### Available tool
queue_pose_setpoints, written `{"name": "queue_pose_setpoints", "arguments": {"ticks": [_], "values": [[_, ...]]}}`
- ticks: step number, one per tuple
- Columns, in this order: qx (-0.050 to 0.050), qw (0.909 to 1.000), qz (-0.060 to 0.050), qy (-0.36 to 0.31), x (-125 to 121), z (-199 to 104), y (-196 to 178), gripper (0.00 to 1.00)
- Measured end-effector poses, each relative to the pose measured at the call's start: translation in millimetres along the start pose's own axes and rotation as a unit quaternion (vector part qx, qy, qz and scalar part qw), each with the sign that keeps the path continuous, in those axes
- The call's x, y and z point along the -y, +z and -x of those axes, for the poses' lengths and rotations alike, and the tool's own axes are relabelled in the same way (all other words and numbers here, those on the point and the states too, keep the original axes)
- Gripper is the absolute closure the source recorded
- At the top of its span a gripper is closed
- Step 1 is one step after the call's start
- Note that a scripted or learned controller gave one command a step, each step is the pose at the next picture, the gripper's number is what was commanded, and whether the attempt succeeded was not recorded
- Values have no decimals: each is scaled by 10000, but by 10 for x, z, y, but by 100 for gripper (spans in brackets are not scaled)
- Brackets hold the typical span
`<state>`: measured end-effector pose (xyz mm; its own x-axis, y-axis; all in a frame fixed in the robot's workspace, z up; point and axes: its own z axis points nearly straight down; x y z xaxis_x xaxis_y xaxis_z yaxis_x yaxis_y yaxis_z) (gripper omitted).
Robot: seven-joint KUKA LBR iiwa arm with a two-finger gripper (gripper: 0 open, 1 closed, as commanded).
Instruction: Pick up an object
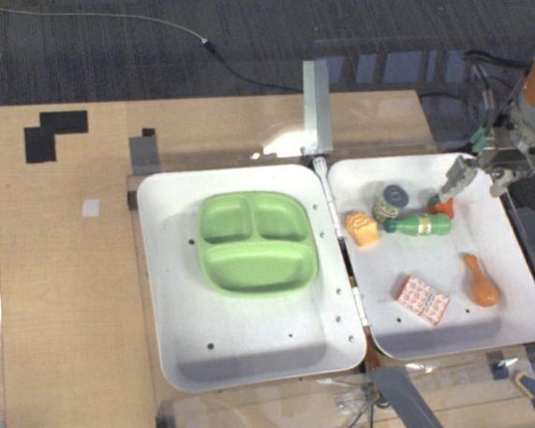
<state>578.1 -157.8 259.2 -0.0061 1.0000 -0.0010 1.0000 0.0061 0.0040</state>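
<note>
The right bin (518, 325) holds several small objects. A green bottle (419, 227) lies on its side, with a small red piece (444, 206) at its right end. A dark round can (393, 200) stands just behind it, and a yellow-orange block (362, 228) sits to their left. Nearer the front lie a red-and-white patterned box (421, 299) and an orange pear-shaped object (480, 282). My gripper (477, 179) hangs over the bin's back right corner, open, its left finger (455, 178) just above the red piece. Nothing is between the fingers.
The left bin (182, 348) holds a green divided plate (256, 242). A metal post (318, 109) rises behind the wall between the bins. The arm comes in over the right bin's right rim.
</note>
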Motion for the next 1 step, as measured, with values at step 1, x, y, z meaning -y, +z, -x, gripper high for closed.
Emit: {"name": "queue_pose_setpoints", "arguments": {"ticks": [1], "values": [[-1, 9963, 33, 854, -196, 2, 1410, 0]]}}
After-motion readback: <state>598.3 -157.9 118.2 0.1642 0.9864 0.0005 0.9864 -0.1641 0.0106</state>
